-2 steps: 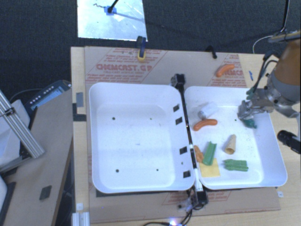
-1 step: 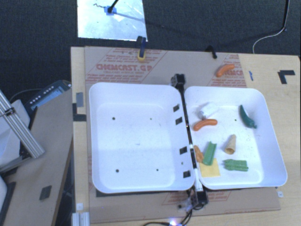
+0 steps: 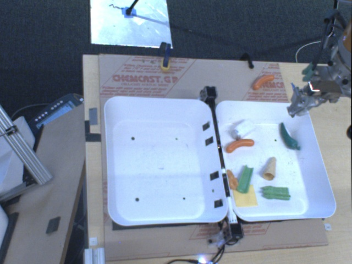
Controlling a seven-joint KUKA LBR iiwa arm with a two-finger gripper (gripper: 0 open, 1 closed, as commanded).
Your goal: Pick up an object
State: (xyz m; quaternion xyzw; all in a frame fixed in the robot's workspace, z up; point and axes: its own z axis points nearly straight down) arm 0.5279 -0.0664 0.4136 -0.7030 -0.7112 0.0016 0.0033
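My gripper [image 3: 297, 104] hangs over the far right corner of the right bin [image 3: 319, 169], with nothing between its fingers that I can see. Just below it in the bin lies a dark green curved piece [image 3: 289, 137]. Further left are a white block [image 3: 242, 129] and an orange sausage [image 3: 240, 144]. Toward the front lie a tan cone [image 3: 269, 169], a green ridged piece [image 3: 275, 192], a green stick [image 3: 245, 179] on a yellow square [image 3: 247, 197], and a small orange piece [image 3: 231, 180] by the divider.
The left bin [image 3: 159, 158] sits beside the right one. A second orange sausage [image 3: 263, 82] lies on the cardboard behind the right bin. A yellow and blue clamp [image 3: 165, 56] stands at the bench's back edge. Cables hang at the far right.
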